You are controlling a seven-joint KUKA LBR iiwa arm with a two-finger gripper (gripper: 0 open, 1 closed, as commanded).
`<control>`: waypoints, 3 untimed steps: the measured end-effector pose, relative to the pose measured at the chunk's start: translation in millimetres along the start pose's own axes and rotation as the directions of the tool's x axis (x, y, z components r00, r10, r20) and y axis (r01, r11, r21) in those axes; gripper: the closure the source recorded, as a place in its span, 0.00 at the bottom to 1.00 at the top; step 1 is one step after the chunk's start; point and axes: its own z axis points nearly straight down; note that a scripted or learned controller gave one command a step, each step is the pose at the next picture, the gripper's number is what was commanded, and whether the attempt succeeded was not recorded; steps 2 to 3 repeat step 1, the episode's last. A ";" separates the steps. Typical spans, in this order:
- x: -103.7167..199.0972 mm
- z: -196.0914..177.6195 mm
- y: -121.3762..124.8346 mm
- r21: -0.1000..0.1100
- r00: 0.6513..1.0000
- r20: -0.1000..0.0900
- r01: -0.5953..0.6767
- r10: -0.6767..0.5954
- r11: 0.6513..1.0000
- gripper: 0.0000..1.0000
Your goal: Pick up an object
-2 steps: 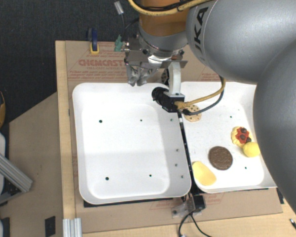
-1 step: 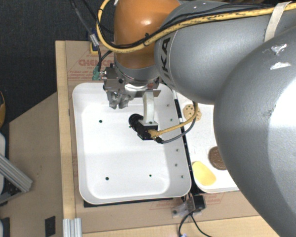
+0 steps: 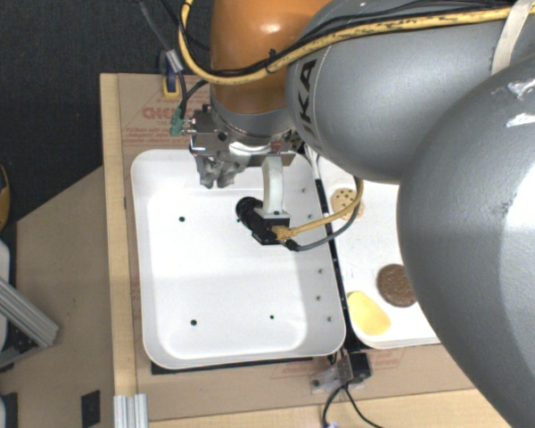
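Note:
My gripper (image 3: 216, 175) hangs over the far edge of the left white bin (image 3: 214, 328), pointing down at the bin floor, and nothing shows under it. In the right bin (image 3: 408, 337) lie a brown round disc (image 3: 395, 285), a yellow rounded piece (image 3: 368, 314) near the front edge, and a tan perforated disc (image 3: 343, 200) partly hidden by the arm. The large grey arm covers most of the right bin.
The bins rest on a brown cardboard sheet (image 3: 120, 239). A dividing wall (image 3: 333, 266) runs between the two bins. A metal rail (image 3: 18, 315) lies off the bench at the left, and a small connector with cable (image 3: 348, 368) sits at the front edge.

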 end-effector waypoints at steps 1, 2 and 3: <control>0.2 -10.1 0.3 -0.001 1.000 -0.001 -0.001 0.001 1.000 1.00; 0.2 -10.1 0.3 -0.001 1.000 -0.001 -0.001 0.001 1.000 1.00; 0.2 -10.1 0.3 -0.001 1.000 -0.001 -0.001 0.001 1.000 1.00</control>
